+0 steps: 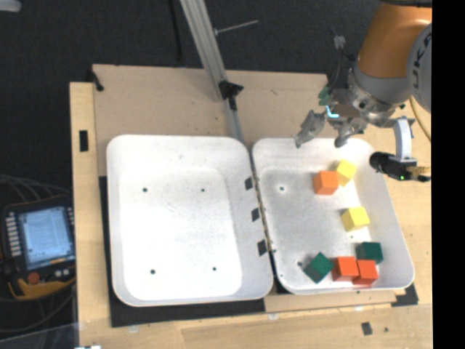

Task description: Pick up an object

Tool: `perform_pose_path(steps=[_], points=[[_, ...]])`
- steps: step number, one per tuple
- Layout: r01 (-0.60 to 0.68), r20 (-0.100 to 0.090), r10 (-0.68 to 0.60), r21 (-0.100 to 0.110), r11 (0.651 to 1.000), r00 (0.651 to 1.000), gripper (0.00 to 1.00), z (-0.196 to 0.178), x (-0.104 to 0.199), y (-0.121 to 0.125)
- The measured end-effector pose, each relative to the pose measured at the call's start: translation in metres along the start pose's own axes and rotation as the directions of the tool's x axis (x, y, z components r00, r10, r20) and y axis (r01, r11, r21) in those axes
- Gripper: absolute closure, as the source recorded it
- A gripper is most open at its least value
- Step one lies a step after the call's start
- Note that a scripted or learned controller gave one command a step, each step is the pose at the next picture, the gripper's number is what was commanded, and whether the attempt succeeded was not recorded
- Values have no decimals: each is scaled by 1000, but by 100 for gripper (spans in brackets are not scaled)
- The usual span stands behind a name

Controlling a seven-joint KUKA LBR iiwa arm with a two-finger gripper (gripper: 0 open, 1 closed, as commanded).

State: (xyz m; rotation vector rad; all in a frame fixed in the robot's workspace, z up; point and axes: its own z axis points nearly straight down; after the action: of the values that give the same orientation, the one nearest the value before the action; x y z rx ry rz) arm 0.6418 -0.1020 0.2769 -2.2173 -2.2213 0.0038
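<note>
My gripper (324, 131) hangs over the far edge of the right bin (290, 217), its two fingers spread open with nothing between them. Just in front of it lie an orange block (326, 182) and a small yellow block (346, 169), side by side. A second yellow block (355, 218) sits farther toward the front. Along the bin's front edge lie a green block (317, 267), two orange blocks (346, 267) (367, 271) and a dark green block (370, 251).
The left bin (178, 217) lies beside the right one, joined by dark clips. A slanted metal rail (207, 46) rises behind the bins. A black fitting (392, 166) sticks out by the right bin's far right edge. A pendant screen (43, 238) sits at left.
</note>
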Motion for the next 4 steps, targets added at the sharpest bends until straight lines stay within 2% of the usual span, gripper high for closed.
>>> perform_pose_path(steps=[1, 2, 3, 4], points=[[1, 1, -1, -5, 1000, 1000, 0, -3, 0, 1], [-3, 2, 3, 0, 1000, 1000, 0, 40, -3, 3], [-3, 3, 3, 1, 1000, 1000, 0, 90, -7, -7], [-5, 2, 5, 2, 1000, 1000, 0, 152, -3, -5]])
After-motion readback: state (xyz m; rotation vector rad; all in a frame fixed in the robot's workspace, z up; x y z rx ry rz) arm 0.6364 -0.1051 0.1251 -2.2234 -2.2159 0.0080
